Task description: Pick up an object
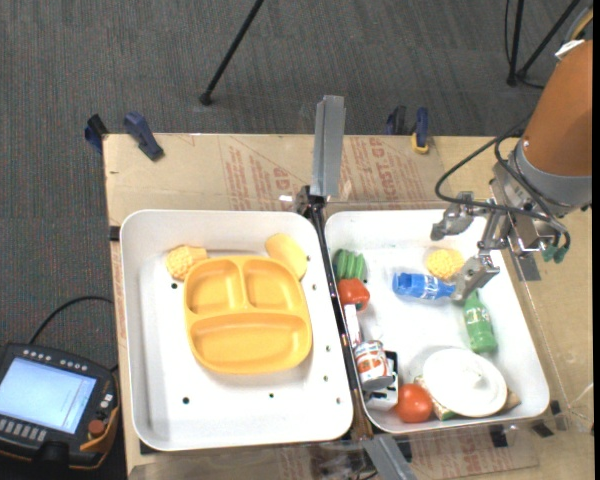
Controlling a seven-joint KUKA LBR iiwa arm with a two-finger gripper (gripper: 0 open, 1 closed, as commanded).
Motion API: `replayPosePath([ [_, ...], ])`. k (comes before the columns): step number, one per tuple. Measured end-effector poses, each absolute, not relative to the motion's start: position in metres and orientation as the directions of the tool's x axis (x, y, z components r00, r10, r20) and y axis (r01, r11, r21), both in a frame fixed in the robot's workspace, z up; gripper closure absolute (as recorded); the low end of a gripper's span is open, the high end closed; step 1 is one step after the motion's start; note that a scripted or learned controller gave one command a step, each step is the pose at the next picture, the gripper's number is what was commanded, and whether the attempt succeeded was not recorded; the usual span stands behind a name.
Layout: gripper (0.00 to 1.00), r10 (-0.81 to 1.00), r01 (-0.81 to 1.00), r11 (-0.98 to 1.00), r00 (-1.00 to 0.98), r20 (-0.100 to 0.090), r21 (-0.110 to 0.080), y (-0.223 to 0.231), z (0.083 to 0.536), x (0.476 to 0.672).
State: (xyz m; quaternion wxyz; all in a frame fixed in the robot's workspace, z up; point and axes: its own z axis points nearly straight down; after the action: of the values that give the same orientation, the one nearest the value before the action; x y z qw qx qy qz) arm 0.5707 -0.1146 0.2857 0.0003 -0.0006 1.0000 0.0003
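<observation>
Dark carpet surrounds a cardboard-topped bench [230, 173] carrying two white bins; I take the right bin [540, 368] as my landmark and list from it.

Left of the right bin: left bin [145, 368], holding a yellow divided tray [248, 313] with two yellow knobs at its upper corners.

Inside the right bin, along its left wall: green item [348, 264], red item [353, 292], a white stick-like piece [352, 324], small can [371, 359]. Middle: blue packet [420, 286], with a yellow round piece [443, 262] touching its upper right. Right side: green bottle [479, 324]. Lower part: white lid or plate [465, 381], red ball [414, 403] beside it.

Over the right bin's upper right: gripper [477, 253], fingers spread wide, nothing between them. One finger [473, 278] reaches down just beside the yellow round piece and the top of the green bottle (I cannot tell whether it touches either).

Candidates for the pick, by my reading: yellow round piece, blue packet or green bottle, all near the fingers.

Risks I would log:
- Items crowd together there; closing could catch two at once or nudge one aside.
- Round piece may roll out of the pinch.
- Bottle lies flat, so a grip near its end could let it pivot and drop.
- Bin wall is near on the right; a drifted descent could strike it.
</observation>
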Motion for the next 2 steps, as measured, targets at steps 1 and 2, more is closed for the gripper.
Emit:
replayPosePath([
  [1, 0.00, -0.118, -0.118, 0.993, -0.993, 0.015, 0.007, -0.110, 0.102, 0.602],
  [2, 0.00, -0.173, -0.173, 0.985, -0.985, -0.001, 0.001, -0.141, 0.087, 0.645],
])
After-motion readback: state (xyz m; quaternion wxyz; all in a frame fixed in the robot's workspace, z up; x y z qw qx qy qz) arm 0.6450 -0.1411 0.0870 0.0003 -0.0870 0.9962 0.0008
